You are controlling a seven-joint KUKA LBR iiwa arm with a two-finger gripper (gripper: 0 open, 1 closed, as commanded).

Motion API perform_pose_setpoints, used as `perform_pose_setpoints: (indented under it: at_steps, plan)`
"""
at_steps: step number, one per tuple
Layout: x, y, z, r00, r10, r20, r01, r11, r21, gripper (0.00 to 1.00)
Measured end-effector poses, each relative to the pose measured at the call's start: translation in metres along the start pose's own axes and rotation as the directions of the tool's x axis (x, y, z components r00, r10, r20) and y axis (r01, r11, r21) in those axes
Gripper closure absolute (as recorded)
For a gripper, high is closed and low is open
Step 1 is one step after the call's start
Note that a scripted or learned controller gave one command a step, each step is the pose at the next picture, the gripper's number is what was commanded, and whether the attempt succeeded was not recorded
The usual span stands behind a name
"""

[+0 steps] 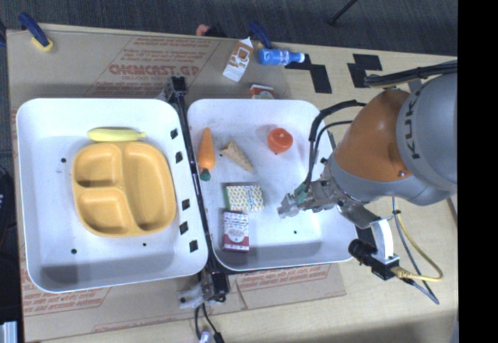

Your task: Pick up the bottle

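My claw (292, 204) hangs low over the right bin (307, 112), close to its right wall. From this slant I cannot tell how it is set, and I see nothing in it.

The bottle (278, 57) I am meant to lift is not in either bin. It lies on its side on the bench, blue, well beyond my claw past the bin's far rim, with a small carton (238, 60) just to its left.

What sits nearer to me is all the wrong stuff. Beyond my claw and slightly left is an orange cup-like piece (280, 139). Left of my claw lie a patterned packet (244, 197) and a red packet (236, 230). Farther left are a cone-shaped wedge (236, 155) and a toy carrot (205, 152) against the wall. Far off in the left bin (31, 178) sit a yellow divided plate (123, 187) and a banana (117, 134).

The chief risk, as I judge it, is closing down where I am and catching nothing, or snagging a packet in place of the bottle. To reach the bottle I must rise over the far rim; travel too low and I strike the wall or drag the orange piece along. The bottle lies flat and round, so a poorly aligned pinch may roll it away or knock it into the carton.
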State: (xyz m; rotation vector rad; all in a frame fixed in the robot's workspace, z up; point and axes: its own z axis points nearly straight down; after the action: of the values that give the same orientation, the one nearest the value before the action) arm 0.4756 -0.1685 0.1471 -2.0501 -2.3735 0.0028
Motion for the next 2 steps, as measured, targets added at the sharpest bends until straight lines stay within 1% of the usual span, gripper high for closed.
perform_pose_setpoints:
  at_steps: [1, 2]
  plan:
    - [0.047, 0.008, -0.099, 0.992, 0.125, 0.001, -0.125, 0.992, -0.004, 1.0]
    - [0.082, 0.012, -0.089, 0.999, 0.037, 0.001, -0.037, 0.999, -0.001, 1.0]
